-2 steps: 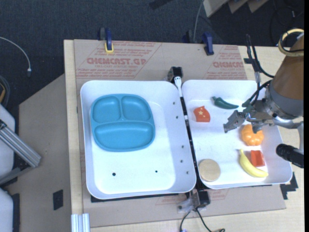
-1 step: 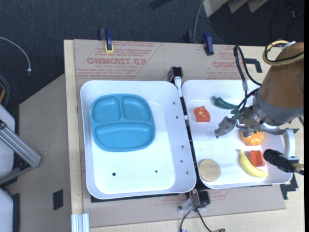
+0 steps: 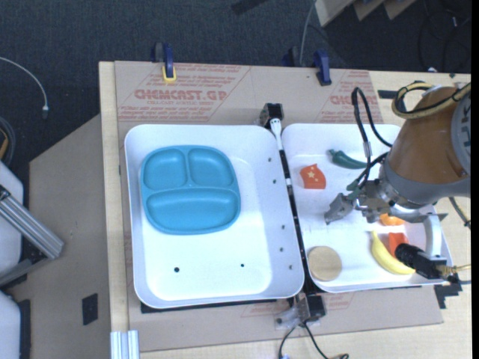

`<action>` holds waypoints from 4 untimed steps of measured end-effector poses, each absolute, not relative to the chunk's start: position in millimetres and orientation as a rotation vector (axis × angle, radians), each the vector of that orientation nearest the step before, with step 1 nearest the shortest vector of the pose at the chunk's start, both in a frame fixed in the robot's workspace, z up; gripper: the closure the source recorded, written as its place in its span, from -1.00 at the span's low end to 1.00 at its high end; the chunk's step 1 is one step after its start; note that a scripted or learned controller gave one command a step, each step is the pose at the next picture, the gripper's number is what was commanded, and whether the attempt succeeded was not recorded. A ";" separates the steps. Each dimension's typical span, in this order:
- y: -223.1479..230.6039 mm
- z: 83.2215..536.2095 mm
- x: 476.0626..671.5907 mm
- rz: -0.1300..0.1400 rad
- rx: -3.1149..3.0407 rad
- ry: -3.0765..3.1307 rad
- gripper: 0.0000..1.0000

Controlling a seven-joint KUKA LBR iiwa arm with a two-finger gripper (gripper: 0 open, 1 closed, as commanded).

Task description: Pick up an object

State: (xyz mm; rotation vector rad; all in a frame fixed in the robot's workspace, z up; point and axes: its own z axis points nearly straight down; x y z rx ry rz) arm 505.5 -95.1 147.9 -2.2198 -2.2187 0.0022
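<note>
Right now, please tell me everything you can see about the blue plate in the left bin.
The blue plate is a light blue divided dish that looks like smooth plastic, with rounded corners. It has three compartments: two smaller ones along its far side and one wide one along its near side. It lies flat and right side up on the floor of the left bin, toward the far left part. Nothing lies in it.

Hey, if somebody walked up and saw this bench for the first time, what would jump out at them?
Probably the big blue divided plate, lying alone in the left bin. Next, the grey and orange arm reaching over the right bin, its gripper low above the bin floor. Around it lie a small red piece, a round tan disc and a yellow banana.
</note>
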 end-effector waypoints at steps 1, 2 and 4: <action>-101.1 94.5 512.9 0.004 -2.219 -2.218 -1.00; -101.0 107.4 513.5 0.000 -2.223 -2.220 1.00; -94.7 227.2 508.1 -0.002 -2.222 -2.225 1.00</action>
